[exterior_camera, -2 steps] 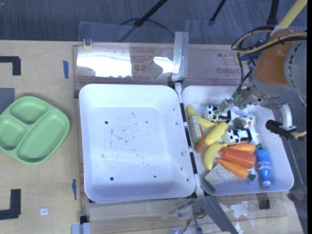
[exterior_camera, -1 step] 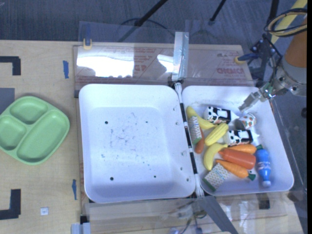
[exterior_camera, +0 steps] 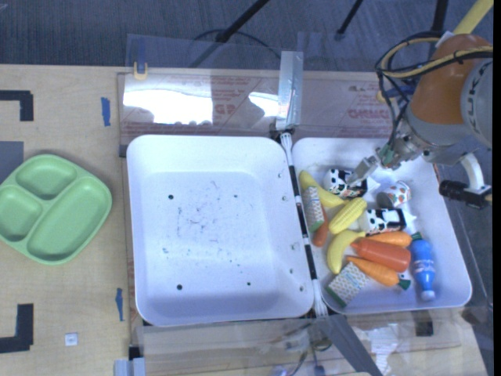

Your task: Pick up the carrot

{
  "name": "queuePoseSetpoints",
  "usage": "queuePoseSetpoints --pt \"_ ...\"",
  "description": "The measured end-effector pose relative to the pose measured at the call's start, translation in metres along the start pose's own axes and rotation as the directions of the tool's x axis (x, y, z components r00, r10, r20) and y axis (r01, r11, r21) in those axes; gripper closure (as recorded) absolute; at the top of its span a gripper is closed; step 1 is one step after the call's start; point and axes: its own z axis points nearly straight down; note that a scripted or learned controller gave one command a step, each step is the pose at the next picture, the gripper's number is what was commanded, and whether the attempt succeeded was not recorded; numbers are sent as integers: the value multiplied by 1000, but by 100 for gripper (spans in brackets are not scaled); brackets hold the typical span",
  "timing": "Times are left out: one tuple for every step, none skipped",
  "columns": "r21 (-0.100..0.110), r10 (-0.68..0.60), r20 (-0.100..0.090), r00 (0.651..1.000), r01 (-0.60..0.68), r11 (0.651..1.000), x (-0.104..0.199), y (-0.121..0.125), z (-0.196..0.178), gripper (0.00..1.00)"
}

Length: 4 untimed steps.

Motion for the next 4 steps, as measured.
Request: queuePoseSetpoints --pt "14 -181 -17 983 181 983 50 -3 -18 0" --pt "14 -200 -17 980 200 980 55 -23 -35 0" --pt "5 -450 -14 893 450 893 52 -17 11 0" --pt "1 -597 1 802 597 802 62 -12 21 0"
